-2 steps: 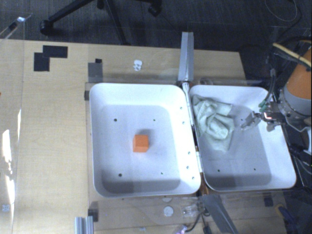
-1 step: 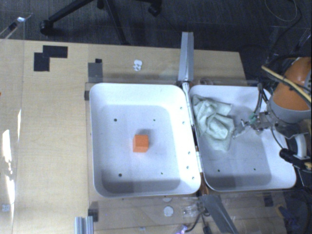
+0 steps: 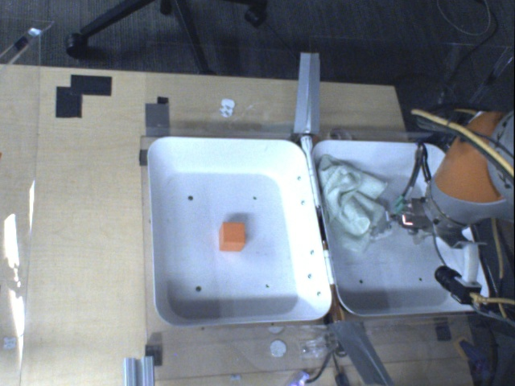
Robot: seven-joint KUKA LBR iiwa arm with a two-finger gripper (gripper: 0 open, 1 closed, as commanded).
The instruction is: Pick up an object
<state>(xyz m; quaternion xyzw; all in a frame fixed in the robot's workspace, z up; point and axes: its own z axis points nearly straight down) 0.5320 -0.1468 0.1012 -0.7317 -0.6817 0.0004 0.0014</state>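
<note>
Camera view: the gripper (image 3: 400, 214) hung low in the right bin (image 3: 402, 296), at the three o'clock edge of a crumpled white cloth (image 3: 348, 195); its grip could not be made out. An orange cube (image 3: 232, 236) sat alone mid-floor in the left bin (image 3: 173, 215). The pick looked to be at the approach stage, with closing on the cloth and lifting to follow.

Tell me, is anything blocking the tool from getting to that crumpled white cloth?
Nothing visible. The tool sits in the right bin, right at the edge of the white cloth. The orange block lies apart in the left bin, beyond the divider.
</note>
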